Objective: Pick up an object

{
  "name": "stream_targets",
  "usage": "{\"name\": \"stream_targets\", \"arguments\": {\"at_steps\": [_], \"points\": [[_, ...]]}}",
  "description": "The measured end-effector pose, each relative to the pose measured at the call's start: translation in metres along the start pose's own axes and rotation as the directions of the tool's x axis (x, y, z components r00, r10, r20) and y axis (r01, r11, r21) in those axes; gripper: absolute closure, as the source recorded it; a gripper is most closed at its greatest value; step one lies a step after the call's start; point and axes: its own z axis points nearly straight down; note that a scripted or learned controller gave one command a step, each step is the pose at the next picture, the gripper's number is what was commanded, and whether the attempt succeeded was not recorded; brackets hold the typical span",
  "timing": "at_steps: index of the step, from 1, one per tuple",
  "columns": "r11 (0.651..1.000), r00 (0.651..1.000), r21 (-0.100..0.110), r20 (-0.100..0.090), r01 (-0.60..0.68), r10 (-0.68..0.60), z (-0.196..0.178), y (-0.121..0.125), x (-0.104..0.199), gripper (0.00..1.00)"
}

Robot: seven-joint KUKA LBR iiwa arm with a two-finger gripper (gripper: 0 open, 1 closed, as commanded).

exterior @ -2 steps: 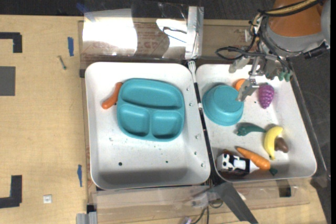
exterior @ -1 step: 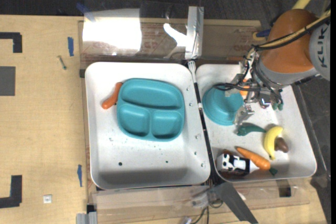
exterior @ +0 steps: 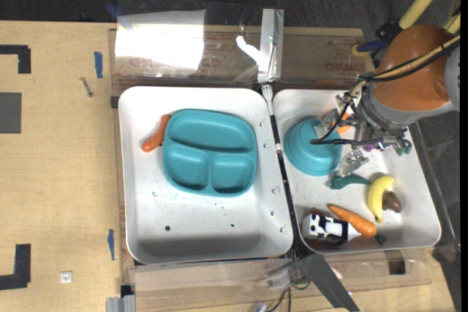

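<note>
Now the arm (exterior: 413, 73) reaches from the right over the right bin (exterior: 431, 223), and its gripper (exterior: 351, 161) hangs low near the middle of this bin. I cannot tell if the fingers are apart or together, because wires and metal parts blur them. Just left of the gripper lies a teal bowl (exterior: 307, 146), tilted against the bin's left wall. Near the front are a yellow banana (exterior: 378, 193), a carrot (exterior: 352, 220) and a black-and-white toy (exterior: 325, 228), all resting on the bin floor. The left bin (exterior: 146, 223) holds a teal divided plate (exterior: 210, 151) with an orange sausage-shaped thing (exterior: 154, 134) touching its left edge.
</note>
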Motion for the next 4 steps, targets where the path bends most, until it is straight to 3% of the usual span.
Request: {"name": "stream_targets", "arguments": {"at_steps": [2,3,4], "points": [[0.980,0.980,0.007,0.003,-0.201,0.201,-0.002,-0.027,0.042,0.00],[0.954,0.954,0.002,-0.026,-0.299,0.299,-0.003,-0.029,0.037,0.00],[0.871,0.871,0.009,-0.015,-0.490,0.491,0.002,-0.055,0.019,0.00]]}}
